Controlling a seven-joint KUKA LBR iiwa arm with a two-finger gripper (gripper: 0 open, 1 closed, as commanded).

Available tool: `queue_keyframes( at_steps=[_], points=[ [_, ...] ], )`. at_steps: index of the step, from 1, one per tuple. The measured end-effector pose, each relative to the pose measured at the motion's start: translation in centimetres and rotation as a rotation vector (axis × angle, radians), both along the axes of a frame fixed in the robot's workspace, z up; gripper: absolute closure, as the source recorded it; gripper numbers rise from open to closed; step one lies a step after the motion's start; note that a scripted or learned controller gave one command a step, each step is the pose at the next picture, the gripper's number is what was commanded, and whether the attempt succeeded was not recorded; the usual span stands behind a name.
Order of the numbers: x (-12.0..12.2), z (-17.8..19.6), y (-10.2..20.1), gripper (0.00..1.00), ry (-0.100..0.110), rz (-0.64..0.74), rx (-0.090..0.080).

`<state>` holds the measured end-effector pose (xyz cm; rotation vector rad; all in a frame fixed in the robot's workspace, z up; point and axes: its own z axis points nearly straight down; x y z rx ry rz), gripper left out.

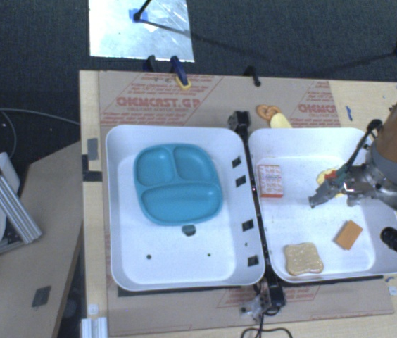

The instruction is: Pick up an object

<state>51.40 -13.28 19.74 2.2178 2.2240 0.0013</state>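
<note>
The fingers (pixel 316 200) are hanging low over the right bin (pixel 367 138), and whether they are spread or closed I cannot tell. Nearest the front, a toast slice (pixel 303 258) and an orange block (pixel 348 234) are lying apart from them. A yellow object (pixel 323 177) is sitting just beside them, and a white packet (pixel 269 179) is lying further left. The risk I am seeing is that they are closing between objects, catching nothing or nudging the yellow piece away.
</note>
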Motion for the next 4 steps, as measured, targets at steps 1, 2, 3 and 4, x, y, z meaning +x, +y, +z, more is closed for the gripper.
queue_keyframes(
  at_steps=[1,2,3,4],
  points=[
    [0.1,1.1,0.0,1.0,-0.004,0.002,-0.001],
    [3.7,2.6,13.2,1.0,-0.004,0.015,0.005],
    [3.6,2.5,12.3,0.0,-0.001,-0.001,0.0],
    [3.6,3.6,12.3,1.0,-0.005,0.003,0.001]
  ],
)
